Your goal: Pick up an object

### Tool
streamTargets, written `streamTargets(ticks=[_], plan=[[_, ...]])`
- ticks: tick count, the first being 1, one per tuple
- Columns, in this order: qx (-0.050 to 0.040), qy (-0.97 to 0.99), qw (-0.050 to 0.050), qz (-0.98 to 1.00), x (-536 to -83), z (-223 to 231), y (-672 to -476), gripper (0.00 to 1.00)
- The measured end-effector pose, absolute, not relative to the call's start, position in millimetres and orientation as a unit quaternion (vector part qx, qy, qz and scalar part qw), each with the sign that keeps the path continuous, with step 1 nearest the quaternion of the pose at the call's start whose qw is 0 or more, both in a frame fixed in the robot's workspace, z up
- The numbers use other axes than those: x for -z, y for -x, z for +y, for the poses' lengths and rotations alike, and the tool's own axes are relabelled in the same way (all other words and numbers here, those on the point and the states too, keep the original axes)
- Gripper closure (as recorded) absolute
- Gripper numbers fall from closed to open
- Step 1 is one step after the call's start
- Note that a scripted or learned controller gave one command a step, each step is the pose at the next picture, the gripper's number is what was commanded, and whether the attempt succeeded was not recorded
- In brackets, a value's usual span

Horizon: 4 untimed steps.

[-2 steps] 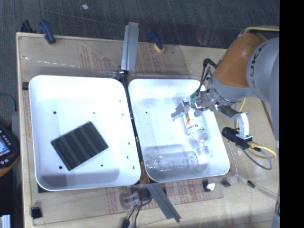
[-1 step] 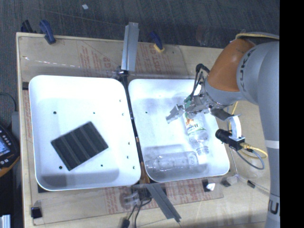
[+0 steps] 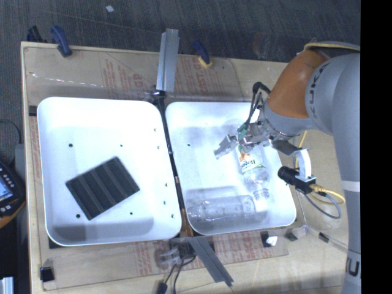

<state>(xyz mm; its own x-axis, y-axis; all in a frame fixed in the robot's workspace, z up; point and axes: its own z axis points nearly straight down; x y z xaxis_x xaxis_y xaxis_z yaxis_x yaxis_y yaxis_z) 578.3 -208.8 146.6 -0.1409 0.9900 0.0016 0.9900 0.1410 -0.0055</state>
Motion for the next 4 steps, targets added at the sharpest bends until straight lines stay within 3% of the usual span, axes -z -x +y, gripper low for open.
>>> streamTargets(ticks=[1,2,3,4], plan=[[0.0010,0.747,0.005,-0.665,-90.8,-204.4,-551.6,0.00],[-0.0005,0.746,0.005,-0.665,-101.1,-205.7,-551.7,1.00],[0.0002,0.745,0.007,-0.667,-100.8,-202.9,-552.3,0.00],[0.0003,0.640,-0.002,-0.769,-170.5,-203.9,-532.0,0.00]])
